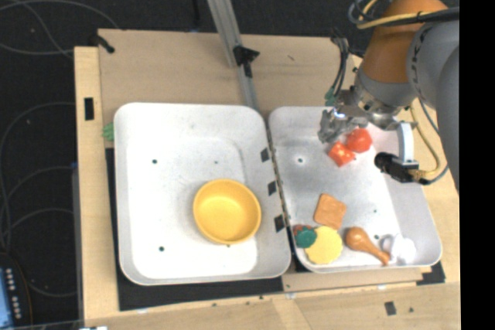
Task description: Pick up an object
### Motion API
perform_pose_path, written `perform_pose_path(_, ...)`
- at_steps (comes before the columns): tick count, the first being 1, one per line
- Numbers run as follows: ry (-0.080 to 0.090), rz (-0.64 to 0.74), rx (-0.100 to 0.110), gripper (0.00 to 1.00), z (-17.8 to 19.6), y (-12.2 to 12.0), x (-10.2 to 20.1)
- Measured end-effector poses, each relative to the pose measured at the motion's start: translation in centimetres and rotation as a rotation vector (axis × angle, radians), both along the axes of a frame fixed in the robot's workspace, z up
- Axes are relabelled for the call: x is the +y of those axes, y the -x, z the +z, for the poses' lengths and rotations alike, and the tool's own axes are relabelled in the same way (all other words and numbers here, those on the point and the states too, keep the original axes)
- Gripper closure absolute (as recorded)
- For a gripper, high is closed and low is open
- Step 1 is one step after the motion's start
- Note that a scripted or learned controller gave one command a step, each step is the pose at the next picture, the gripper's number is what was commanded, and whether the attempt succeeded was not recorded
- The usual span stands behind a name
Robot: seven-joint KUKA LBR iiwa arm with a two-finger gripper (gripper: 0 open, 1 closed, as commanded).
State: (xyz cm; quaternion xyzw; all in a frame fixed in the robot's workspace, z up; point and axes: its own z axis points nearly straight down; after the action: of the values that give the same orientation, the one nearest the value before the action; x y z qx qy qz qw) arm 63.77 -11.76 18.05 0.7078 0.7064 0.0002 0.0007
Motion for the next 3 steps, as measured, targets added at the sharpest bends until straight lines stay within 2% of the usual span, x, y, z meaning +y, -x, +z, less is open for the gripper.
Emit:
perform_pose_path(1, 0.000, 0.005, -0.007, 1.00, 6.5, -0.2, 0.1)
perform_pose_path(2, -0.001, 0.006, -0.002, 1.00, 8.0, -0.3, 0.1)
perform_pose_path(3, 0.000, 0.008, 0.002, 1.00, 6.8, 0.9, 5.1)
